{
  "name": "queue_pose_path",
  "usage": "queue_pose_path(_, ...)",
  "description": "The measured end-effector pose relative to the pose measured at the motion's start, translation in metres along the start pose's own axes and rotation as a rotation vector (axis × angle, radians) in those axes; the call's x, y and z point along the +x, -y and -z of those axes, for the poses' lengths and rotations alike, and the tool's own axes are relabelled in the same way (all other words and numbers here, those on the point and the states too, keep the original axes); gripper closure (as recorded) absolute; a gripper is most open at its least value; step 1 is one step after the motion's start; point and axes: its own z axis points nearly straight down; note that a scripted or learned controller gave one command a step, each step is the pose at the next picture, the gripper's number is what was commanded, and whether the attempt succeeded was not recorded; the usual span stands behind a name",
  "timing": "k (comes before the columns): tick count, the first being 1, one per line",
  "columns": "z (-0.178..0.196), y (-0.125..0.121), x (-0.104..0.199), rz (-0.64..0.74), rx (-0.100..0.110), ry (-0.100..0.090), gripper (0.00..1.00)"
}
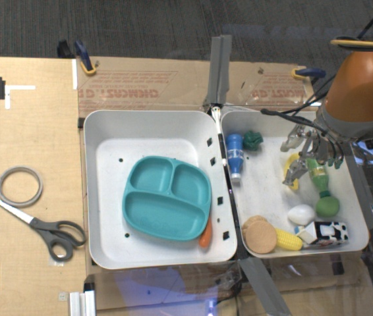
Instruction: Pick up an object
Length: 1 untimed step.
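Hovering over the right bin (354, 196), gripper (303, 155) has fingers spread, grasping nothing. Crowded beneath: yellow piece (294, 170), green bottle (318, 175), green ball (327, 207). Blue bottle (234, 154) lies by the divider. Teal divided plate (167, 198) fills the left bin (101, 176).

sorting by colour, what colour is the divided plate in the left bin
Teal, in the camera view: the divided plate.

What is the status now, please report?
Gripper low in right bin, over a yellow item; nothing visibly held. Green toy close beside. Teal plate in left bin.
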Motion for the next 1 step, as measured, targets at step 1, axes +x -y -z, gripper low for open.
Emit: queue_pose_path(1, -0.0212, 0.0311, -0.006, -0.001, -0.001, -0.009, 0.0)
